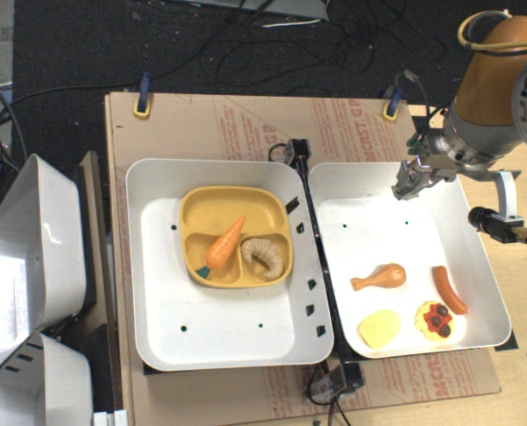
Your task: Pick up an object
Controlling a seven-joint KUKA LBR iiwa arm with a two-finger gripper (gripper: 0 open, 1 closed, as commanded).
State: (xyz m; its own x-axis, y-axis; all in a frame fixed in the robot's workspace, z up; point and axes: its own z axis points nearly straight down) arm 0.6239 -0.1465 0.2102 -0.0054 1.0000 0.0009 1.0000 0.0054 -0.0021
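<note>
Camera view: cardboard [246,118] bears faint red print, unreadable.

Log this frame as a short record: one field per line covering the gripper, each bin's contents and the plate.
gripper: over the right bin's far edge, nothing seen in it
left bin: holds a yellow divided plate
plate contents: carrot lying across the divider, shrimp in the right compartment
right bin: drumstick, sausage, yellow round piece, pizza slice, all toward the near side
</note>
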